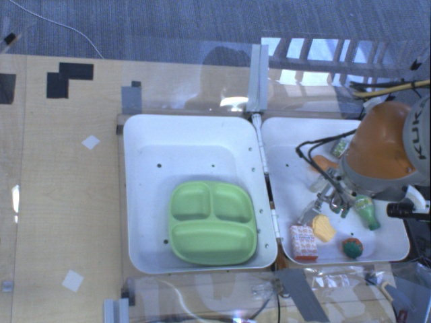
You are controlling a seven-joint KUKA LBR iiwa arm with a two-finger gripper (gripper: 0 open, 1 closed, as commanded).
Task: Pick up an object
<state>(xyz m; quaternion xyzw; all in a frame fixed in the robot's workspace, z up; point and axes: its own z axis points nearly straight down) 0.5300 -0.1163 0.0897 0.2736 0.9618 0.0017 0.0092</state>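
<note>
My gripper (322, 206) hangs low over the right bin (286, 180), its metal fingers pointing down-left toward a yellow food piece (324, 228). Nothing shows between the fingers. A red and white packet (304, 241) lies next to the yellow piece, by the bin's front edge. A green bottle-shaped toy (367, 212) sits right of the gripper, and a small red and green ball (353, 247) lies near the front right corner. An orange piece (323, 163) peeks out behind the wrist.
The left bin (148, 147) holds a green divided plate (213, 222). A metal divider (258, 79) rises between the bins at the back. The arm's orange band (380, 147) covers the right bin's far side. Black cables (316, 147) loop by the wrist.
</note>
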